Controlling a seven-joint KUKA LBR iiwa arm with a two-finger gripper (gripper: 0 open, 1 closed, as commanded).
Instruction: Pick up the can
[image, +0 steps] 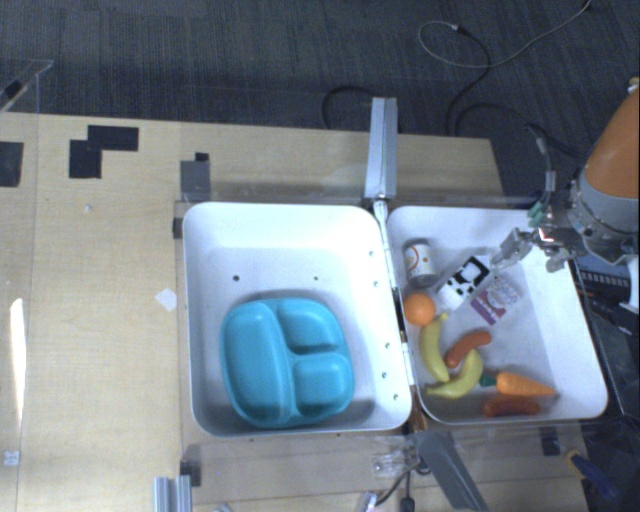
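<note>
The pick is not yet done, I judge: the small white cylindrical can lies untouched in the right white bin's far left corner, near an orange, round fruit, while the two-finger gripper, grip state impossible to tell, hovers well apart.

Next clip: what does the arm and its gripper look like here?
The arm enters from the right: an orange band above a grey wrist ring. Below it, the gripper is pale grey metal with small teal fittings and a thin dark cable running along its top.
</note>
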